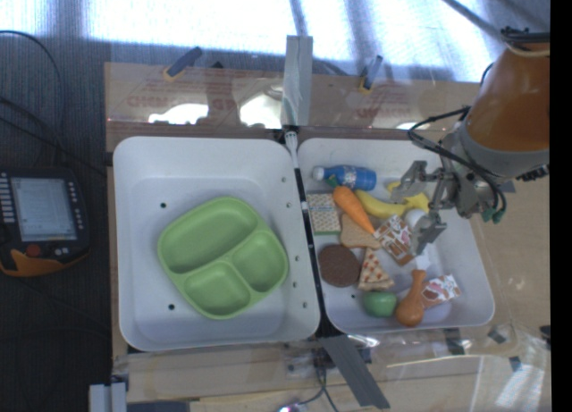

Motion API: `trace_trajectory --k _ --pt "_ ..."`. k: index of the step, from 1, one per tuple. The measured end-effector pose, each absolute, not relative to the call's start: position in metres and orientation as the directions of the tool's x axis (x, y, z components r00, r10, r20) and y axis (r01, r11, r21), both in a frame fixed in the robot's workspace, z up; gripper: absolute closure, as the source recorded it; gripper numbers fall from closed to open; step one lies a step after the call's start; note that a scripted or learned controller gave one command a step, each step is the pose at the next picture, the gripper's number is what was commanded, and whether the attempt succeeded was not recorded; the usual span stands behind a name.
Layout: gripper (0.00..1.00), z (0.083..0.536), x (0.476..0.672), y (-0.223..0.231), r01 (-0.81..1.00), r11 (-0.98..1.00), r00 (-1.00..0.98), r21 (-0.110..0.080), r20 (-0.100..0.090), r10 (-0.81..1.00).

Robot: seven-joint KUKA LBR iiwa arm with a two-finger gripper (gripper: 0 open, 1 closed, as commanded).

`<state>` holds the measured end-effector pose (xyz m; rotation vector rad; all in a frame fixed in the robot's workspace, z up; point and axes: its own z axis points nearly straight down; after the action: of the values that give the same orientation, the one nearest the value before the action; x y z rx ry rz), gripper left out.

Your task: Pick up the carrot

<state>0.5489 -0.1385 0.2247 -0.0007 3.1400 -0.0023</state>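
The carrot [354,209] lies in the right bin [474,298], near its left wall and toward the back, slanting with its thick end up-left and its point down-right. It is crowded: the blue bottle [347,175] sits just behind it, the banana [391,206] runs off its right flank, a waffle square [323,214] is just to its left, and its tip rests on the slice of toast [358,237]. My gripper [425,200] hangs over the banana's far end, to the right of the carrot, fingers spread apart with nothing between them. So I am not on target yet. I judge I need to slide left across the banana, then turn my wrist so the fingers straddle the carrot's width, not its length. The middle looks the best bite: thick enough to hold, clear of the bottle. One finger must drop between carrot and banana, and that gap looks tight, so I could nudge the banana or catch both. Descend slowly, close only when low.
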Motion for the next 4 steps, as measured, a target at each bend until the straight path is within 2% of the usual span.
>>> trace_trajectory --k 1,2,3,4 --pt "0.0 0.142 0.593 -0.094 0.027 1.0 -1.0 0.002 0.007 0.027" --pt "0.0 0.113 0.611 -0.098 0.203 0.979 -0.979 -0.001 -0.033 0.203" --pt "0.0 0.108 0.606 -0.099 0.347 0.938 -0.936 0.016 -0.055 0.347" --pt "0.0 0.108 0.6 -0.093 0.412 0.911 -0.909 0.022 -0.055 0.413"
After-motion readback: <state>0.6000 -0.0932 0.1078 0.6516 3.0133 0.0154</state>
